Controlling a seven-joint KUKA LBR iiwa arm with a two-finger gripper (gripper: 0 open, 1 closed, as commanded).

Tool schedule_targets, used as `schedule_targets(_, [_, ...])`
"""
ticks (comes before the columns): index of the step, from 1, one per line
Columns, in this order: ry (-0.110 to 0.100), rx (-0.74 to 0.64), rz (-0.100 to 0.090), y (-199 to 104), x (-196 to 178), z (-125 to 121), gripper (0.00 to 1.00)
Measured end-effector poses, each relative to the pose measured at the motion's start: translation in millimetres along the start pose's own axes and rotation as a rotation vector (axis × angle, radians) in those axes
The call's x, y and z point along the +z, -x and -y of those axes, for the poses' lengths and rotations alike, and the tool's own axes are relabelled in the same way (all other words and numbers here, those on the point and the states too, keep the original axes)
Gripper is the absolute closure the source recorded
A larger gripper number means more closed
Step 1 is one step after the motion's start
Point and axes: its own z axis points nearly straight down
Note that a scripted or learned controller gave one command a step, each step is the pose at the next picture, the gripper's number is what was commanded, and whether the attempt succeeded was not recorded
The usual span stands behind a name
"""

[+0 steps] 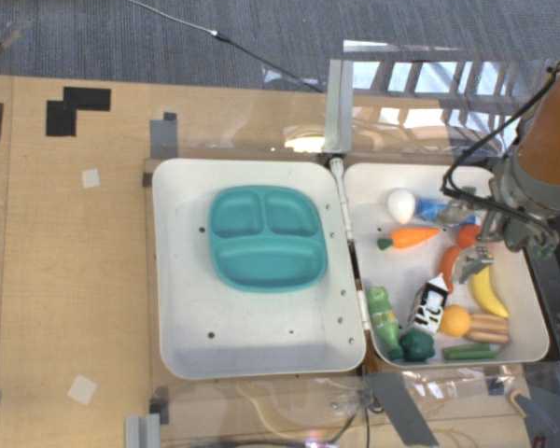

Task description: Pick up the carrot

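My claw hangs low over the right-hand shallow white bin, toward its right side. Whether it is spread or pressed together, I cannot tell: the metal parts blur into the clutter beneath.

The orange plastic carrot with a green stub lies on the bin floor left of my claw, its green end pointing left, apart from my claw. Just above it sits a white egg-shaped piece, with a small blue item beside that.

Below my claw: a yellow plastic banana, a black-and-white box, a round orange fruit, a tan cylinder, a flat dark green pod, a green broccoli-like lump and a light green piece.

The left-hand white bin bears a teal three-compartment plate.
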Motion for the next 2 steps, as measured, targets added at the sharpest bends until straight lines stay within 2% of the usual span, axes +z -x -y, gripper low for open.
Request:
schedule_targets(1, [0.001, 0.196, -0.005, 49, 90, 11, 0.00])
schedule_targets(2, [0.000, 0.370, 0.004, 72, 136, 5, 0.00])
